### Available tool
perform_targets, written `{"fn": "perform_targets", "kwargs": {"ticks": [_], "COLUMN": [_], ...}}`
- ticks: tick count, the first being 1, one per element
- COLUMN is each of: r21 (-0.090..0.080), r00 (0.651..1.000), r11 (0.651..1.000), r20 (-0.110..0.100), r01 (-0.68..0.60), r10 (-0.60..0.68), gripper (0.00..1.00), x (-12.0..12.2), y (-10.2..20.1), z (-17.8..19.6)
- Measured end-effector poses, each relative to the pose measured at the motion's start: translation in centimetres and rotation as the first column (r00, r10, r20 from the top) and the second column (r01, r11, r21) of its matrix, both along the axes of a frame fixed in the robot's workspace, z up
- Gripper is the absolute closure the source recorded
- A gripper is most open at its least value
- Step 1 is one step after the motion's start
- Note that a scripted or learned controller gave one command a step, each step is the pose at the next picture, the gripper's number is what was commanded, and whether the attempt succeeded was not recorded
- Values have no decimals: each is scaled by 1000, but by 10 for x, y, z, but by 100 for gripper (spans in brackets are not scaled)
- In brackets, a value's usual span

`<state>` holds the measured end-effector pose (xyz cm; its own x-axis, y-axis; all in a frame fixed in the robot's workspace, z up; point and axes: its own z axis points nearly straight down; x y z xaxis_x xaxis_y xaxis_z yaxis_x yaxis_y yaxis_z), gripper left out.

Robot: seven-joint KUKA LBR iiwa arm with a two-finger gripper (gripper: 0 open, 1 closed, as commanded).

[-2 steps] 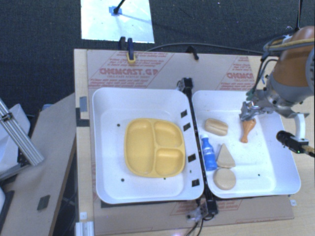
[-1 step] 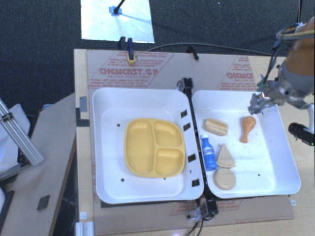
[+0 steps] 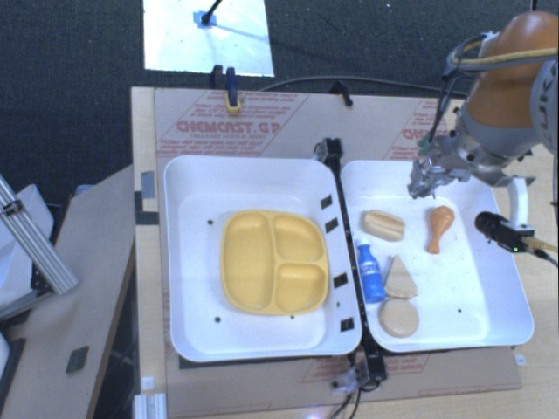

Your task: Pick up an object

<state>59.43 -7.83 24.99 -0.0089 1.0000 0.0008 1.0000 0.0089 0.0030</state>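
While left-side, yellow tray [image 3: 273,263] in bin [image 3: 188,186].

My arm [image 3: 511,77] runs off the frame's right edge. My tool [image 3: 425,182] is too small and dark to read its fingers. At far left, a metal rail [image 3: 35,243] is cut off.
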Motion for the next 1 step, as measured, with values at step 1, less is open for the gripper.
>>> {"fn": "perform_targets", "kwargs": {"ticks": [1], "r21": [0], "r00": [1000], "r11": [1000], "r20": [-1], "r01": [1], "r10": [-1], "gripper": [100], "x": [10], "y": [55], "z": [-13]}}
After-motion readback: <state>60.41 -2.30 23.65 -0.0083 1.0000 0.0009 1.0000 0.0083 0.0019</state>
